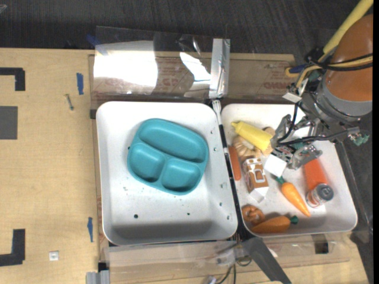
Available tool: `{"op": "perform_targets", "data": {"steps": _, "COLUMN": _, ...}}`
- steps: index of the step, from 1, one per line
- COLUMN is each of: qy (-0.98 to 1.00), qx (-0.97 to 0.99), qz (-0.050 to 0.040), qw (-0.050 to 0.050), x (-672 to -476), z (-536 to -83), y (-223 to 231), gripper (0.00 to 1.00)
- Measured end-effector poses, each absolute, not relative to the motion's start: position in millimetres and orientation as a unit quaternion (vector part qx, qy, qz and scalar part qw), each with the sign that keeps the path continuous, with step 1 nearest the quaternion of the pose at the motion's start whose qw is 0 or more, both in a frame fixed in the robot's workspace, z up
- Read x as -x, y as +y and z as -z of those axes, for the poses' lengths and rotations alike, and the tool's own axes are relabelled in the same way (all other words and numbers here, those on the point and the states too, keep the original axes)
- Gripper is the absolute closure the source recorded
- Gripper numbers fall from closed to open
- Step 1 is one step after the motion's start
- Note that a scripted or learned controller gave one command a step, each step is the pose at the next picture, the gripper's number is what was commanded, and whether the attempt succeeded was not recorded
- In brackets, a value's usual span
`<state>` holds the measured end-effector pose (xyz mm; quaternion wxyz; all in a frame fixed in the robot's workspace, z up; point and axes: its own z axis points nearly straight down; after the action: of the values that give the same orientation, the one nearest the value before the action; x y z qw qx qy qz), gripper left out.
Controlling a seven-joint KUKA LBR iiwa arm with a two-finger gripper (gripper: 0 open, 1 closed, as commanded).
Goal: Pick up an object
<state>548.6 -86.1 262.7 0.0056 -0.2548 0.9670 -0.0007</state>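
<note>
Gripper (288,149) low in right bin (346,215); finger state unclear. Yellow mustard bottle (253,135) just left, carrot (293,197) below.

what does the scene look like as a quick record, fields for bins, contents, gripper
left bin: holds a teal divided plate
right bin: holds a yellow squash-like toy, a carrot, an orange bottle, a brown carton, a white block, an orange vegetable
gripper: low over the right bin, above the white block
held object: none visible between the fingers
fingers: cannot tell
</note>
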Motion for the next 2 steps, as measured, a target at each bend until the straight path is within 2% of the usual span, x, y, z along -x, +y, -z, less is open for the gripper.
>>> {"op": "perform_targets", "data": {"steps": 1, "qy": 0.989, "qx": 0.149, "qz": 0.0001, "qw": 0.005, "x": -604.0, "z": -280, "y": -68, "gripper": 1.0}}
{"op": "perform_targets", "data": {"steps": 2, "qy": 0.996, "qx": 0.087, "qz": -0.0005, "qw": 0.004, "x": -668.1, "z": -278, "y": -48, "gripper": 1.0}}
